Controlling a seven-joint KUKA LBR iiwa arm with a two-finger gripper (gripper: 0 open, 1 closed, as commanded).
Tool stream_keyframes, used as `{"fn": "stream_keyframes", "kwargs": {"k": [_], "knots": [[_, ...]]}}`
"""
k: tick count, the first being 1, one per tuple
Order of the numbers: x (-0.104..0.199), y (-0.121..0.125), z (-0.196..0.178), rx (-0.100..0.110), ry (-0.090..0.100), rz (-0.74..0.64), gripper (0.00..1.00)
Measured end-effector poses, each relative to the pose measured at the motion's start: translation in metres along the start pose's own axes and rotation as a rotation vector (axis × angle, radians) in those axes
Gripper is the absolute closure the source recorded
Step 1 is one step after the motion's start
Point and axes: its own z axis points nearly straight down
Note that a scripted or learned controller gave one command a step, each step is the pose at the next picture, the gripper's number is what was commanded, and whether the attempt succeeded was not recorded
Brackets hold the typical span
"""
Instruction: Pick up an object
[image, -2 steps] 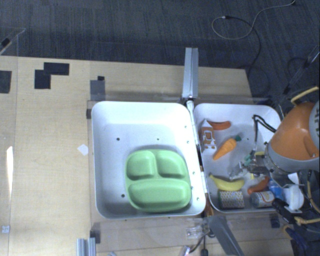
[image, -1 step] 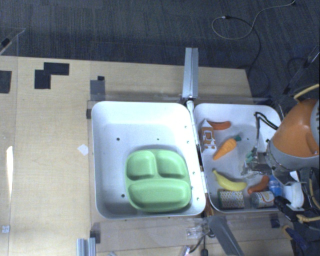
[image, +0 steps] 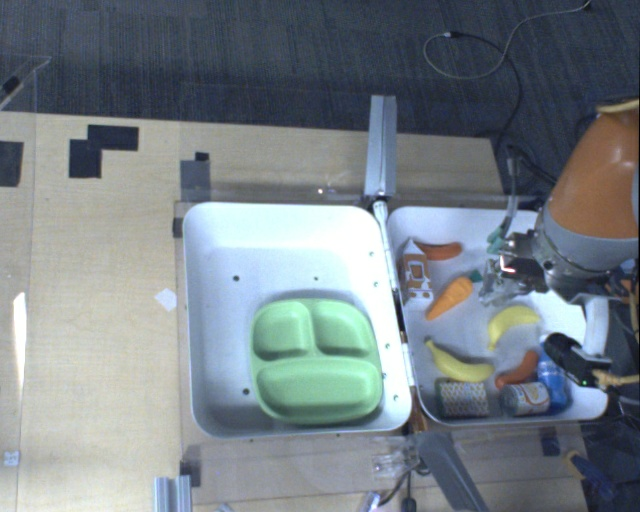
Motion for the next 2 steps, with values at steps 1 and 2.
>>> {"fn": "stream_keyframes", "kwargs": {"k": [1, 2], "knots": [[0.053, -0.0307, 0.0273, 0.005, -0.001, 0.436, 1.0], [0.0469, -0.0303, 0.0305, 0.005, -0.002, 0.777, 1.0]]}}
